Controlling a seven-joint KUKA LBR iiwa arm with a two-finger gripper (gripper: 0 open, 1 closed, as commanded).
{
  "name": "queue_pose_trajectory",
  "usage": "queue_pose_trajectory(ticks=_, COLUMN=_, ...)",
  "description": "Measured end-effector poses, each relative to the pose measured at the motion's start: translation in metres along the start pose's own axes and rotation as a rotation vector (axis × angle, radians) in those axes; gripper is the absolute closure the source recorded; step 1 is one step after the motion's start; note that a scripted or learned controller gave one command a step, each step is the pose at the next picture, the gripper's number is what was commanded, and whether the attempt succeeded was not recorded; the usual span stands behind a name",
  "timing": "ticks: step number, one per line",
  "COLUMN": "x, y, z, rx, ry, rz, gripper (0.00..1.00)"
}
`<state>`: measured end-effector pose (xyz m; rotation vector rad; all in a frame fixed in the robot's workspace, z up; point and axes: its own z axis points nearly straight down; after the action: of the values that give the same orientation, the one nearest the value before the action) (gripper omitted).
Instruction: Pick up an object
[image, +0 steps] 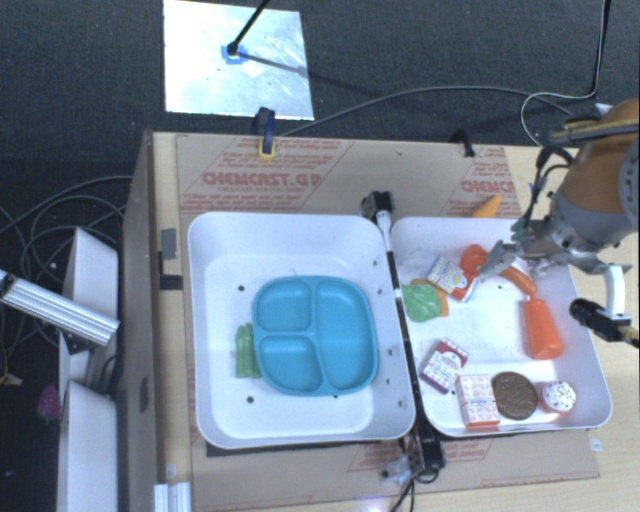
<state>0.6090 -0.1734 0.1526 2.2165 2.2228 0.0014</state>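
A: Where is the end effector (497, 262) sitting right now?

B: It is hanging over the far part of the right bin (598, 400), reaching in from the right. Its dark fingers are pointing toward the left, just beside a small red piece (473, 259).

A: Is it gripping anything?

B: I cannot tell. The fingers are too dark and small to show whether they are spread or closed, and nothing is visibly sitting between them.

A: What is lying closest to it?

B: An orange bottle-shaped object (541, 327) is lying just below it in the picture, near the bin's right side. Its long axis is running nearly up and down the picture, leaning slightly, with the narrower end pointing toward the end effector.

A: And the rest of that bin?

B: A green piece (424, 301) is resting against the left wall. A small printed packet (444, 271) is lying beside the red piece. Along the near edge, a red-and-white pack (443, 365), a checked box (476, 399), a brown disc (515, 394) and a white dotted piece (558, 397) are lying close together.

A: And the left bin (215, 240)?

B: It is holding a blue divided plate (314, 334), with a green object (245, 351) lying against the plate's left edge. Both bins are sitting on the counter (300, 170).
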Motion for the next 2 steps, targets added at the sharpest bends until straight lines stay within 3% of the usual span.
queue_pose_trajectory(ticks=1, x=-0.006, y=0.032, z=0.055, rx=-0.007, ry=-0.003, rz=-0.001, gripper=0.00)
queue_pose_trajectory(ticks=2, x=-0.011, y=0.060, z=0.067, rx=-0.001, ry=0.000, rz=-0.002, gripper=0.00)
